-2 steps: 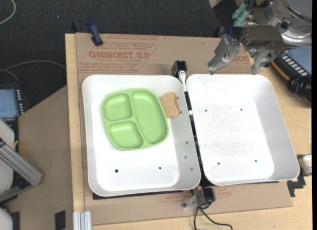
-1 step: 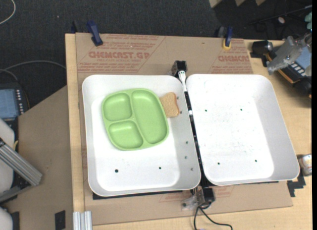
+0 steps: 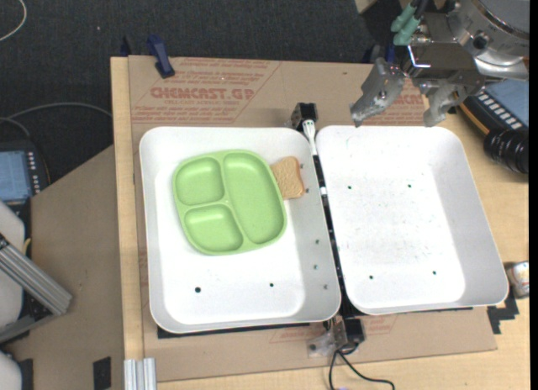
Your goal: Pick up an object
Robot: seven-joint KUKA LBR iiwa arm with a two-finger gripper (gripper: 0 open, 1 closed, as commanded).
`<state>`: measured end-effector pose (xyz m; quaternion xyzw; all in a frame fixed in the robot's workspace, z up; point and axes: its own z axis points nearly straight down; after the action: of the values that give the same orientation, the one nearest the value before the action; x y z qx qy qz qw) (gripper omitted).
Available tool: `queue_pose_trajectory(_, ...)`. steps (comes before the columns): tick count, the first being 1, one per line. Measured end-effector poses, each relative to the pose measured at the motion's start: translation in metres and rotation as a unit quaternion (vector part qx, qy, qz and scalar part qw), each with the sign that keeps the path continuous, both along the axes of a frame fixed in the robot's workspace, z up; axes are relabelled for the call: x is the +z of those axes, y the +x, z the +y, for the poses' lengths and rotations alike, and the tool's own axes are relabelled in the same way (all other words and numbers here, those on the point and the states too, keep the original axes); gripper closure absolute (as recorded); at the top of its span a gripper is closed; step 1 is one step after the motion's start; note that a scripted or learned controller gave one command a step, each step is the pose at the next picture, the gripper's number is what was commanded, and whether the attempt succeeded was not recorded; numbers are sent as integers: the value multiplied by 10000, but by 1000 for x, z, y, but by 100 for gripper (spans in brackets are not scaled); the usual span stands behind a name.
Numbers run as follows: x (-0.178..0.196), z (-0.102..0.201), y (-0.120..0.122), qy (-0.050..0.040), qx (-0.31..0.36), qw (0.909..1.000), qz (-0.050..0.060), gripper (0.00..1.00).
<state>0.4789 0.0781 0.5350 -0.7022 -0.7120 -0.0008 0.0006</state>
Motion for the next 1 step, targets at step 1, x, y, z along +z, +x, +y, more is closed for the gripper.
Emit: queue_pose_trajectory(1, 11, -7, 1, -7, -62, 10000, -23, 100)
